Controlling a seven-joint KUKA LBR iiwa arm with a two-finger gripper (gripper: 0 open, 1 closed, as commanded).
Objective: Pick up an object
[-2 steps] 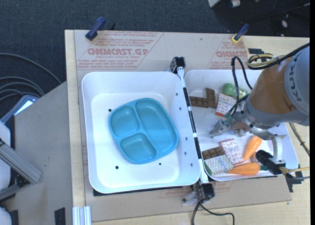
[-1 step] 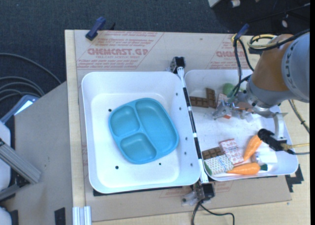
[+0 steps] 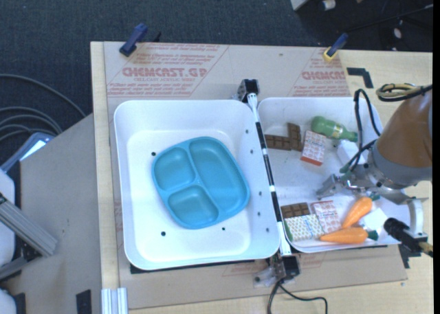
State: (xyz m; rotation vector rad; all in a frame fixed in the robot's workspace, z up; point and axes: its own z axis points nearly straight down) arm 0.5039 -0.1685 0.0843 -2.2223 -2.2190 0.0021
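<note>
The right bin holds several small items. A green bottle lies at the back, with a red and white box and brown chocolate bars beside it. Near the front lie another chocolate bar, two patterned packets, and two orange carrots. My gripper hangs low over the bin's middle right, just above the upper carrot and right of the bare bin floor. Nothing is visibly held in it.
The left bin carries a blue divided plate. A black divider rail runs between the bins. The arm's orange band and cables cover the right bin's right side. Clamps sit at the board's far edge.
</note>
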